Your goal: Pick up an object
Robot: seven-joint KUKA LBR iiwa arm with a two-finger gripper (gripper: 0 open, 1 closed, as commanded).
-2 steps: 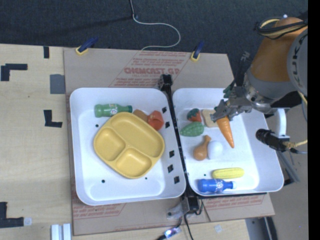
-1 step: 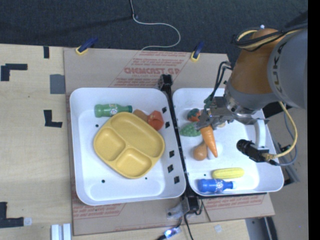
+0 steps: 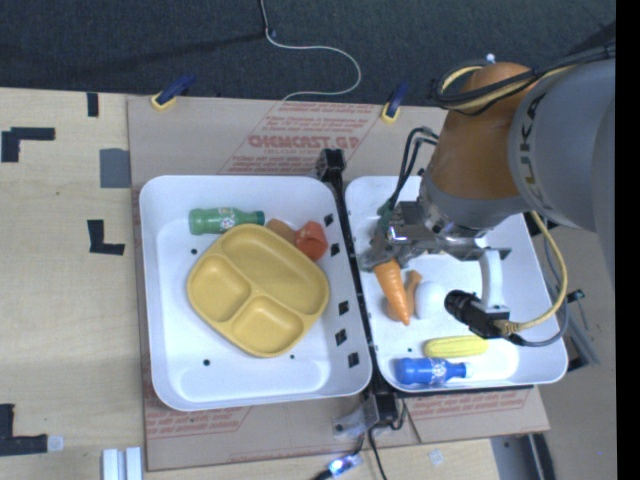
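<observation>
My gripper (image 3: 391, 247) hangs over the left part of the right bin (image 3: 535, 366), right above the top end of an orange carrot (image 3: 396, 290). The carrot lies lengthwise in that bin, with a small white object (image 3: 418, 298) against its right side. A yellow corn cob (image 3: 456, 347) and a blue bottle (image 3: 429, 372) lie near the bin's front edge. The arm's bulk hides the back of this bin.
The left bin (image 3: 168, 368) holds a yellow divided plate (image 3: 258, 288), a green bottle (image 3: 226, 220) lying behind it and a red-orange item (image 3: 306, 237) by the divider. A black cable end (image 3: 472, 311) hangs to the right of the carrot.
</observation>
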